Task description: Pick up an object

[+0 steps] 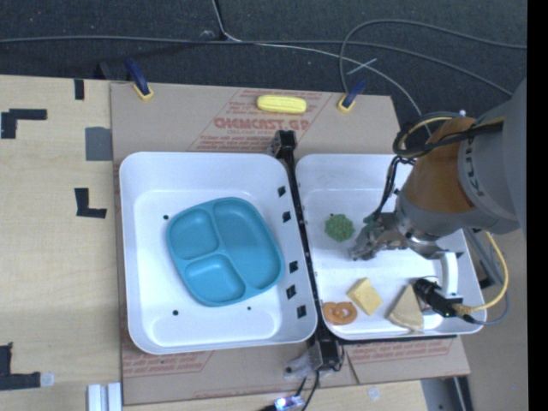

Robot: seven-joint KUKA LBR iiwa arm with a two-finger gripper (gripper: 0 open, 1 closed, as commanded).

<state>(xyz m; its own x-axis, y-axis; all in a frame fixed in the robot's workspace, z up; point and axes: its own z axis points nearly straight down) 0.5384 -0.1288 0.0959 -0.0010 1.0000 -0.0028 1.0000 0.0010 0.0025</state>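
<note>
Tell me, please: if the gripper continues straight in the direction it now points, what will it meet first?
Probably the green broccoli piece. The gripper points toward the view's left in the right bin, and that piece lies just ahead and slightly up. Depth is unclear, so it may pass above.

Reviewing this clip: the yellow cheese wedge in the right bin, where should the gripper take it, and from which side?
Probably from above, closing across the cheese wedge's two straight flat sides. It lies flat on the right bin's floor, apart from the pretzel and bread slice, leaving finger room.
</note>
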